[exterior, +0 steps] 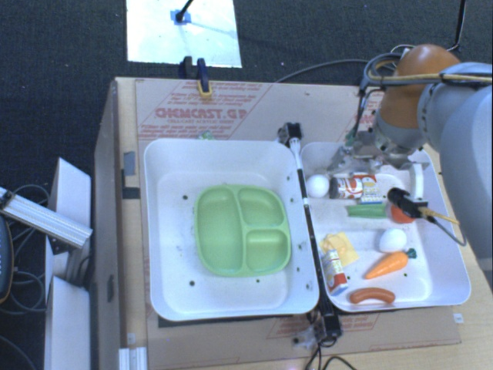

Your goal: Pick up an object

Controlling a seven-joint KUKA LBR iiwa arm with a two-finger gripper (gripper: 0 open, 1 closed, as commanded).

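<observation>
Nearest in the right bin (454, 284) lies a sausage (372, 295), with a carrot (387, 264) and a white egg (393, 240) just beyond it, and a small bottle (333, 268) beside a yellow wedge (340, 247) along the left wall. Farther in sit a green stick (365, 211), a red piece (400, 214), a red-and-white can (354, 186) lying on its side, and a white ball (317, 185). The left bin (166, 284) holds a green divided plate (243, 230). At the far end of the right bin the gripper (362, 160) hangs over the can, which seems the likeliest thing to pick; whether it is spread or pressed together I cannot tell. The risk is that the can, being round and on its side, rolls off toward the ball if pressed off-centre, or that a neighbouring item is nudged instead.
</observation>
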